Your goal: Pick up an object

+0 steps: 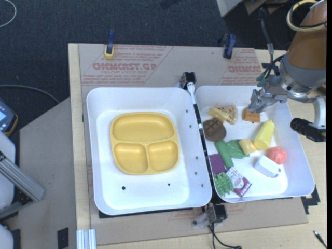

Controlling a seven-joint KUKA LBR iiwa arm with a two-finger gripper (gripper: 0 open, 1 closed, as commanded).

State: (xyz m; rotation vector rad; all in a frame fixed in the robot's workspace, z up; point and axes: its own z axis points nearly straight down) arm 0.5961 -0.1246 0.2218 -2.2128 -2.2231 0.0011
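Observation:
My gripper (256,104) hangs low over the back of the right bin (298,187), just above a small orange-brown piece (252,117); whether it touches the piece is unclear. Left of the piece lies a pale yellow wedge (224,113), with a brown round patty (214,129) below that. A yellow bottle shape (264,134) sits just in front of the gripper. Further forward are a green item (229,150), a red-orange ball (277,155), a white block (266,166), a purple piece (216,163) and a printed packet (234,182).
The left bin (98,154) holds a yellow three-compartment tray (144,141). A black clip (188,79) sits at the back between the bins. The arm's grey and orange body (306,51) stands over the right bin's back right corner.

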